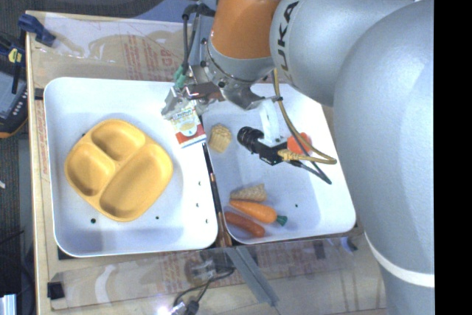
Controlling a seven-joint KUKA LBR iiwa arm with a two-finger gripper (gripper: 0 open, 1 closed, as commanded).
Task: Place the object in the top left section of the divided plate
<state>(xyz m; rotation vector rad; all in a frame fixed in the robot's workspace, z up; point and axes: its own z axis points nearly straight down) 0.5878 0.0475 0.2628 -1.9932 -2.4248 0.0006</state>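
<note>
Here the gripper (179,108) hangs over the seam between the two bins, just at the right rim of the left bin (74,96). A small carton (190,129), white with a red label, sits tilted right under the gripper's tip and touches it. Whether the gripper has hold of the carton, or how wide it stands, cannot be told from this slant. The yellow divided plate (118,170) lies in the middle of the left bin, well apart from the carton, with two small sections on its upper left side and one large section at its lower right. In the right bin (324,221) a tan lump of bread (220,138) lies near the carton. Further down, a carrot (254,212) lies between a tan wafer (248,192) and a sausage (245,225).
</note>
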